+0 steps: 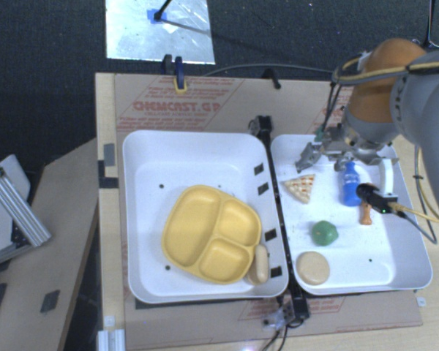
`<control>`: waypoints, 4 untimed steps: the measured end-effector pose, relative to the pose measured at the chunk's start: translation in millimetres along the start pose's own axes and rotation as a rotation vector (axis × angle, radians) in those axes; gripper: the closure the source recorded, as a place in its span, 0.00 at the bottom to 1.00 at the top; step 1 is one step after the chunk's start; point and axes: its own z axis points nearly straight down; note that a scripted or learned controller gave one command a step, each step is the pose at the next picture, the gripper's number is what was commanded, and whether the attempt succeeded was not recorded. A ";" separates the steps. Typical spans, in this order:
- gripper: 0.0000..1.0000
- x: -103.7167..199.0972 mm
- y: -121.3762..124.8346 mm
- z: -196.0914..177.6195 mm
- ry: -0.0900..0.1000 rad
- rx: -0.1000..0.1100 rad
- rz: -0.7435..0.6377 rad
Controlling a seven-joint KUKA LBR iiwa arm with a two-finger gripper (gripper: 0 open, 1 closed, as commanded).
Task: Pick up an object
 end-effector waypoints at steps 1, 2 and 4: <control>1.00 -0.7 1.6 -13.7 -0.001 -0.006 -0.001; 1.00 2.3 4.9 -78.9 -0.001 -0.011 0.000; 1.00 11.8 3.3 -141.9 0.000 -0.006 -0.001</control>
